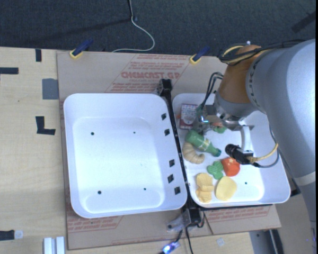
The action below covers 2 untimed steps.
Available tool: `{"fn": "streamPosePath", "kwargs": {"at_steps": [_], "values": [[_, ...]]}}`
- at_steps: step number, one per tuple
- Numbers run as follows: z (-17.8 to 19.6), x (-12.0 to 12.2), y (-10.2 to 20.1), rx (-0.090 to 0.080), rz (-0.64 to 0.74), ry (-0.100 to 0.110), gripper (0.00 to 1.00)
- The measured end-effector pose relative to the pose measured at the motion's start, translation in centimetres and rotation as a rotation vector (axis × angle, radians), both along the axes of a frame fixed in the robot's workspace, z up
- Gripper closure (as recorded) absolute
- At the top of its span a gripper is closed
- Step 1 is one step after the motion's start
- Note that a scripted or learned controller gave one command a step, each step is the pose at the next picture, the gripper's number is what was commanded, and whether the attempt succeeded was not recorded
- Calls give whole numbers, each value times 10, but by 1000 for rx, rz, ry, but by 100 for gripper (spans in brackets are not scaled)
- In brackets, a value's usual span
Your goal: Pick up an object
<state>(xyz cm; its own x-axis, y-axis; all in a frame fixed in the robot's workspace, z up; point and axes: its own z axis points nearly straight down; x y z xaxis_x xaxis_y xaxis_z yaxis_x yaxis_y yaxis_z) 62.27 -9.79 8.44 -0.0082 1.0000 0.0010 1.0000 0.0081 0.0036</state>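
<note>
My gripper (pixel 205 119) is low over the back of the right bin (pixel 273 187), under the grey arm with its orange band (pixel 234 83). Just in front of it lies a green bottle (pixel 202 142), and a beige croissant-shaped piece (pixel 192 153) sits beside that. A small red and white packet (pixel 188 113) lies just left of the gripper. Toward the front are a red tomato-like piece (pixel 231 166), a green piece (pixel 216 169), a yellow lumpy piece (pixel 203 186) and a yellow rounded piece (pixel 226 189). Nothing shows held in the gripper.
The left bin (pixel 79 136) is a shallow white tray sharing a black-clipped divider (pixel 172 142) with the right bin. A black part with a yellow cable (pixel 238 152) hangs off the arm over the right bin. The arm's bulky grey body (pixel 297 110) covers the bin's right side.
</note>
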Motion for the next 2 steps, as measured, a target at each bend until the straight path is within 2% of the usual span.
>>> {"fn": "streamPosePath", "kwargs": {"at_steps": [1,2], "values": [[9,-4,-3,-1,-5,6,100],[7,38,3,1,-3,25,100]]}}
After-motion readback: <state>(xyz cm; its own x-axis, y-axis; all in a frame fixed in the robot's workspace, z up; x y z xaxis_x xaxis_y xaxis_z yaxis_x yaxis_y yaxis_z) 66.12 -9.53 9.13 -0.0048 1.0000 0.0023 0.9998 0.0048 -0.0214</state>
